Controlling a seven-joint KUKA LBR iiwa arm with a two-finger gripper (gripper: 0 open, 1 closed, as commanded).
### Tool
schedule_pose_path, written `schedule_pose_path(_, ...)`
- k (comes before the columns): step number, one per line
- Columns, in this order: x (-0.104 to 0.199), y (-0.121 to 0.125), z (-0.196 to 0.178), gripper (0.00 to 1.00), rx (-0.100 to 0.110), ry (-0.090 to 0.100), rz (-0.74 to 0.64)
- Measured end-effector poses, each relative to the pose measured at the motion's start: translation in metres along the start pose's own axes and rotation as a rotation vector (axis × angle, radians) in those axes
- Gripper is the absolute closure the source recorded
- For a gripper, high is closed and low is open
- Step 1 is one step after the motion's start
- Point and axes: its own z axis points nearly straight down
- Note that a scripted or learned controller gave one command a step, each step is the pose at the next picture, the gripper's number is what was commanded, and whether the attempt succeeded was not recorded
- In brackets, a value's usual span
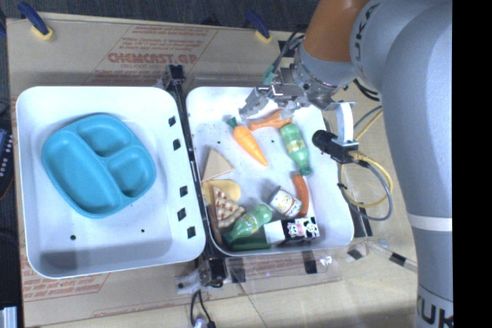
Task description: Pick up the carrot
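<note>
Grey forearm [419,142] of mine fills the right side, closest to the lens, w/ the orange band [342,11] just above the wrist. From there my gripper [265,105] hangs over the far end of the right bin [332,179]. Can't tell how far the fingers are spread, or if anything sits btwn them; too blurred.

Carrot [250,144] lies just below the gripper, toward the near side, slanted, green stub pointing up at me. It rests on the bin floor, apart from my tips as far as I can judge. A 2nd orange piece [270,119] sits right under the gripper, touching or nearly so.

Green bottle [295,147] is just beside the carrot, on my arm's side. Further off from the hand, at the bin's near end: cheese wedge [216,164], pizza slice [224,203], another green bottle [250,225], small cow-print carton [300,228].

Well away from the hand, across the divider, the left bin [46,242] holds a blue tray [98,163].
</note>
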Motion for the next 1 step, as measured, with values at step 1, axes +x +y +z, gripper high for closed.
schedule_pose_path(1,0.0213,0.0065,0.1189,0.0,0.005,0.0,0.031)
